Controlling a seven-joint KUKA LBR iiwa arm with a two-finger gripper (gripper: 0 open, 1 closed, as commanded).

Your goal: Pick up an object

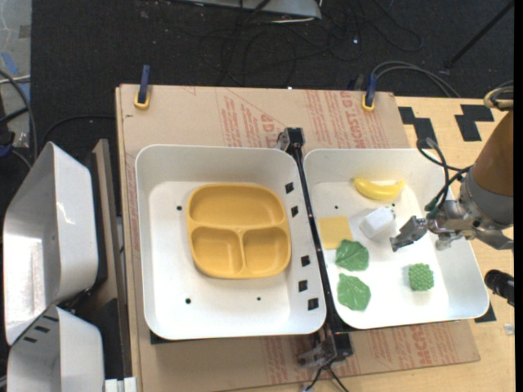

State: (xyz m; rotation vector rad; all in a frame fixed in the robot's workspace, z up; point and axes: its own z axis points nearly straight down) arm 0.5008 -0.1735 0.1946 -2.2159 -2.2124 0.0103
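Nearest me in the right bin [467, 296] lie two green leaves [353, 291] [351, 255] and a small green broccoli [421, 277]. Above them sit a pale yellow slice [333, 230] and a white block [377, 221]. I judge the block to be the likely pick, since the gripper [406, 235] hangs just beside it on its right. I cannot tell whether the fingers are spread or closed; I see nothing between them.

The block looks light, stiff and smooth, so I would take it across its two short flat sides and expect some slip. Its long axis runs roughly from lower left to upper right.

Farther back lies a yellow banana [379, 188], its long axis left to right, curved ends turned up toward the far wall. It looks like hard plastic and is best gripped across the middle.

The left bin [159, 219] holds a yellow divided tray [239, 229]. Both bins rest on the cardboard-covered tabletop [245, 109].
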